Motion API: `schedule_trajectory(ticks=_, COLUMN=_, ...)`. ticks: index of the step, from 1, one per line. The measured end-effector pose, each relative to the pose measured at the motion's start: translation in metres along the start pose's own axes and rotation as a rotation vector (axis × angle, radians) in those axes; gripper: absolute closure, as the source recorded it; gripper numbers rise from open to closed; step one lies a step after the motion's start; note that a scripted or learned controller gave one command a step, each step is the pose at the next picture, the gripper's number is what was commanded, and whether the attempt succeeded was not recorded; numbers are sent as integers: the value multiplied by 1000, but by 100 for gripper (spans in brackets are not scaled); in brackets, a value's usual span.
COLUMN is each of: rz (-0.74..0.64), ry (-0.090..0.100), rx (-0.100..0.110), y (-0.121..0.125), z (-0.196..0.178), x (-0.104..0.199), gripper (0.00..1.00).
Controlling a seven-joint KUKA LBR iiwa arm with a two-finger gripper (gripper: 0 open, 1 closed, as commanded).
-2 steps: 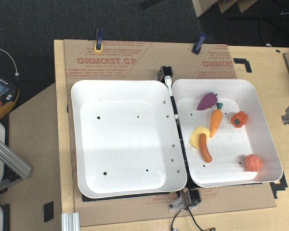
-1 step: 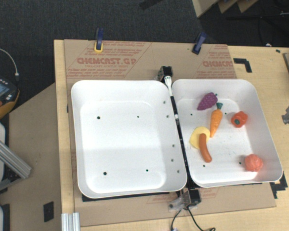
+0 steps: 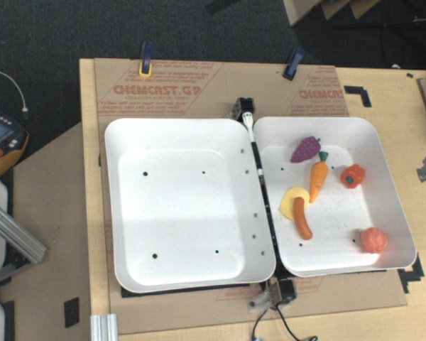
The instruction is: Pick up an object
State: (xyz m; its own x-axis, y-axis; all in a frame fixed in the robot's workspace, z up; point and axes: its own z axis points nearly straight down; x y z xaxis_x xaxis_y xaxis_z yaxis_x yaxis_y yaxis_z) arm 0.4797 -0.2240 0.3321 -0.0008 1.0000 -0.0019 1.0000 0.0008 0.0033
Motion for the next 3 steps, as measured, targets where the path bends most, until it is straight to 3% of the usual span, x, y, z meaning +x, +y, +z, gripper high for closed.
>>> schedule_trajectory(ticks=3, rz=1, ry=2, rx=3, y=0, z=8, x=0, gripper=100)
